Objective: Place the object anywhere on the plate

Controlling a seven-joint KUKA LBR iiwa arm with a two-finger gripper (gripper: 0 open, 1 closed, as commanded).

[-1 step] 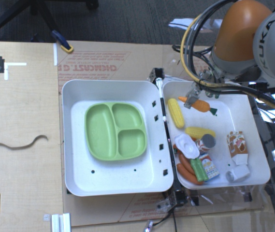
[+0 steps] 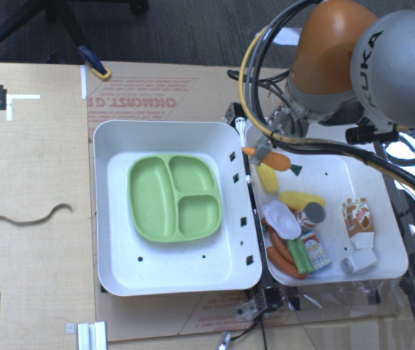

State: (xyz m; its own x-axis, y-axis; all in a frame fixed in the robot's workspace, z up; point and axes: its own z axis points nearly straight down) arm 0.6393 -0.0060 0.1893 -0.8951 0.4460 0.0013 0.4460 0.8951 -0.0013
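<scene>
A green plate [image 2: 174, 197] with three compartments lies in the left white bin [image 2: 112, 217]. My gripper [image 2: 264, 149] hangs under the orange-banded wrist, low over the far left corner of the right bin [image 2: 382, 195]. Just below it lies a toy carrot [image 2: 280, 162] with a green top, and a yellow piece [image 2: 267, 178] is beside that. I cannot see whether the carrot is touched or held; the wrist and cables hide much of the gripper.
The right bin also holds a yellow corn-like piece [image 2: 300, 199], a white crumpled item [image 2: 281, 220], a small can [image 2: 313, 213], a hot dog [image 2: 284, 259], a green packet [image 2: 311, 254], a small carton [image 2: 358, 223] and a white cup [image 2: 356, 261]. Cables loop above the wrist.
</scene>
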